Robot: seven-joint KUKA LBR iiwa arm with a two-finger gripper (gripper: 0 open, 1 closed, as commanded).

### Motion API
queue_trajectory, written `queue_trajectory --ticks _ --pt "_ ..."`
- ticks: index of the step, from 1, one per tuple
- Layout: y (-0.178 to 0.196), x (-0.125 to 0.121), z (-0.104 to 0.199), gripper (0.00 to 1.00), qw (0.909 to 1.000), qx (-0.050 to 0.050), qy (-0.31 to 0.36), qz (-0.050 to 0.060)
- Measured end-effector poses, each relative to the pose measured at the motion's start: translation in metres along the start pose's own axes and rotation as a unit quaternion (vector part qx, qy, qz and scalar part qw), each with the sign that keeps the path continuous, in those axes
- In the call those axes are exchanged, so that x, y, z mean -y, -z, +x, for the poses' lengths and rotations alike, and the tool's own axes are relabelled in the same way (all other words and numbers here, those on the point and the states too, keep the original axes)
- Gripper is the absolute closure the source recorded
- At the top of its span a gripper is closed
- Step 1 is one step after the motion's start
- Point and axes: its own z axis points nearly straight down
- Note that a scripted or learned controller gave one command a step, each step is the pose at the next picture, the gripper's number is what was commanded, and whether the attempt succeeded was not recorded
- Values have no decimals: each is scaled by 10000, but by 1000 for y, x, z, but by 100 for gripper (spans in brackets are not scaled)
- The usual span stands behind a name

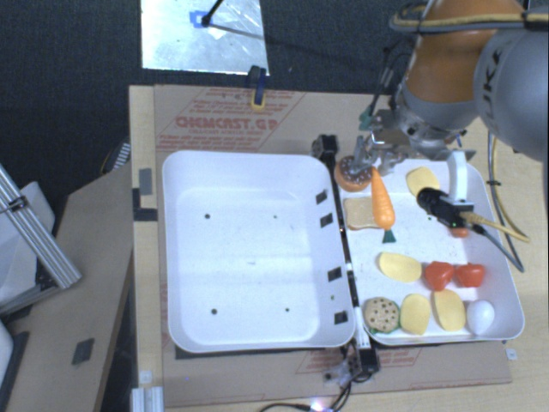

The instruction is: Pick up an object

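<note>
Seemingly a light, stiff plastic toy, the donut (351,175) lies in the right bin's (502,275) upper left corner, best gripped across its rim. Reaching in from the upper right, the arm (463,50) sets its tool (371,154) just above it; whether the tool is spread is unclear.

Plastic, card and metal on the bench

Both white bins (249,256) look smooth glossy plastic; cardboard sheet (227,118) matt; upper-left foil panel (202,24) shiny, crinkled; arm (515,75) smooth.

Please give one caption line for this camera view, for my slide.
KUKA arm's end effector hovers by a doughnut and carrot in the right bin.
</note>
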Motion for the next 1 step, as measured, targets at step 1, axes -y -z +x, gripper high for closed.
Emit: queue_trajectory --ticks 1 --pt "141 21 22 100 10000 8 -20 -54"
